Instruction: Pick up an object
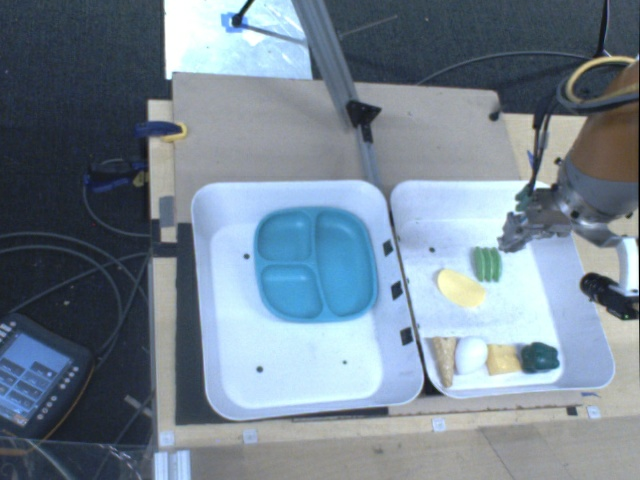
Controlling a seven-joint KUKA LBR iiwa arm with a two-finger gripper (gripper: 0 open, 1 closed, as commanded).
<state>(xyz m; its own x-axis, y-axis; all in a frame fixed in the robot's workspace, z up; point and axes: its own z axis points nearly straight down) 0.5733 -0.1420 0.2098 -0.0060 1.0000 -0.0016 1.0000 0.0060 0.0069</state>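
Observation:
In the right bin [440, 213] lie a green ridged piece [487, 264], a yellow oval piece [460, 288], and along the front a tan cone [443, 357], a white egg [471, 354], a yellow block [504, 359] and a dark green piece [540, 357]. My gripper [515, 234] hangs over the bin's right half, just above and right of the green ridged piece. Nothing shows between its tips.
The left bin [225, 368] holds a blue divided plate [315, 263]. A grey pole [330, 48] slants in from the top toward the seam between the bins. Cables and a tablet [35, 368] lie off the bench at left.

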